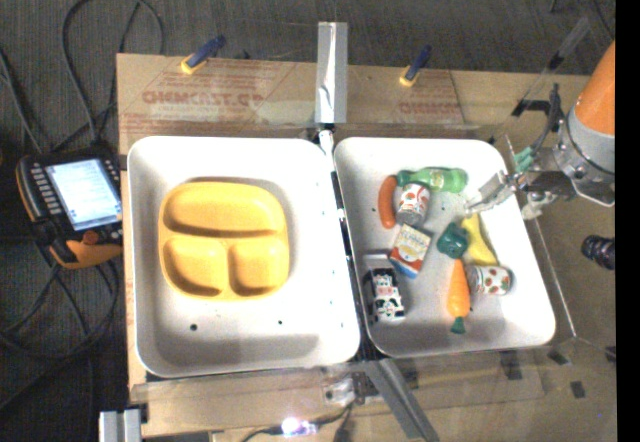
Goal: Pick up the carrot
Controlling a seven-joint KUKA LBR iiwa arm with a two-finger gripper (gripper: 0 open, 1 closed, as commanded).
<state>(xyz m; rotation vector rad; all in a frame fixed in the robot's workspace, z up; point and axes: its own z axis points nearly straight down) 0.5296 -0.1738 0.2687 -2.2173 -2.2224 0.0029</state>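
The carrot (pixel 458 290) is orange with a green stub at its near end. It lies lengthwise in the right bin (pixel 520 330), toward the front right, between a small carton (pixel 410 248) and a spotted can (pixel 491 280). My gripper (pixel 492 192) reaches in over the bin's right rim. It hangs above the back right part of the bin, well behind the carrot and apart from it, over a yellow banana (pixel 481 242) and a teal piece (pixel 452 240). Nothing shows in its grasp.
The right bin also holds a green bottle (pixel 436 178), a second spotted can (pixel 412 198), an orange-red sausage shape (pixel 386 202) and a black-and-white can (pixel 384 295). A yellow divided plate (pixel 226 238) sits in the left bin (pixel 150 330). A tablet (pixel 72 192) lies off the bench's left.
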